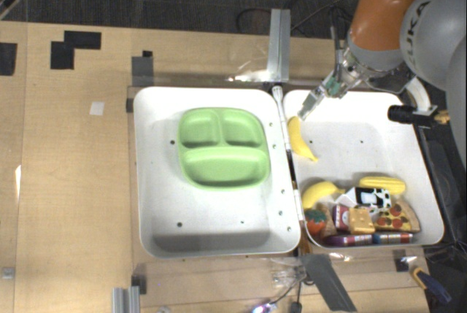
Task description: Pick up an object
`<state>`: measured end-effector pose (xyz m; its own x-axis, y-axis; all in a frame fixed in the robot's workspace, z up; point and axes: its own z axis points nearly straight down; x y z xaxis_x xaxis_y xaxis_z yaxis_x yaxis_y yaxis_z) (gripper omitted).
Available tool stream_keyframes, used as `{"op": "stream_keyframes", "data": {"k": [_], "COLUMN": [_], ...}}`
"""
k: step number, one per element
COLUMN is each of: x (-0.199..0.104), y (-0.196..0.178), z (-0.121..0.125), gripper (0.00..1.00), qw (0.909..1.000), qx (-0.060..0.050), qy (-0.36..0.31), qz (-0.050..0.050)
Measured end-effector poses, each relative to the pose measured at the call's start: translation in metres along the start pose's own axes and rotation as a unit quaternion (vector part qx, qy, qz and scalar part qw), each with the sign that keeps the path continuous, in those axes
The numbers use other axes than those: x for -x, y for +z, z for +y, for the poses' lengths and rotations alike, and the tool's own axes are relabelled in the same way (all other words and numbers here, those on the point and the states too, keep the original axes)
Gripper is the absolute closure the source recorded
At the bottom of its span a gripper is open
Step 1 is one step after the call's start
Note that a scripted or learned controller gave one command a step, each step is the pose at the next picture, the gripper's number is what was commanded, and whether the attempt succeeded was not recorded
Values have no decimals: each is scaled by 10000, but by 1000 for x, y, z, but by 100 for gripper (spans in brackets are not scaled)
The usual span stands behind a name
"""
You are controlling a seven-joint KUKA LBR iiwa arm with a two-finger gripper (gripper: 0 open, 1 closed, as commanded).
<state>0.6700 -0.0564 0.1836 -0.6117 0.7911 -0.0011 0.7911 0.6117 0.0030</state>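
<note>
In right bin (408, 151) | banana (300, 140) just below gripper (306, 109) tips

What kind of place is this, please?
Probably a robotics lab set up for grasping trials. A grey and orange robot arm reaches over two white bins on a wooden bench; one holds a green divided plate, the other a banana and toy food.

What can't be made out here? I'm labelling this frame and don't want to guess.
- Gripper: too small and blurred in the camera view to tell whether it grips the banana.
- Toy pile in the right bin: items overlap, so several are unidentifiable.
- Arm: cut off by the right edge.
</note>
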Motion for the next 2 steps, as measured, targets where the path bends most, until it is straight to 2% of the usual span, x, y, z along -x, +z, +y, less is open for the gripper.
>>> {"op": "stream_keyframes", "data": {"k": [1, 2], "x": [-48, -41], "y": [-64, 2], "z": [-26, -14], "gripper": [0, 0], "qw": [9993, 9991], "qx": [-6, -19], "qy": [385, 417], "qz": [2, 11]}}
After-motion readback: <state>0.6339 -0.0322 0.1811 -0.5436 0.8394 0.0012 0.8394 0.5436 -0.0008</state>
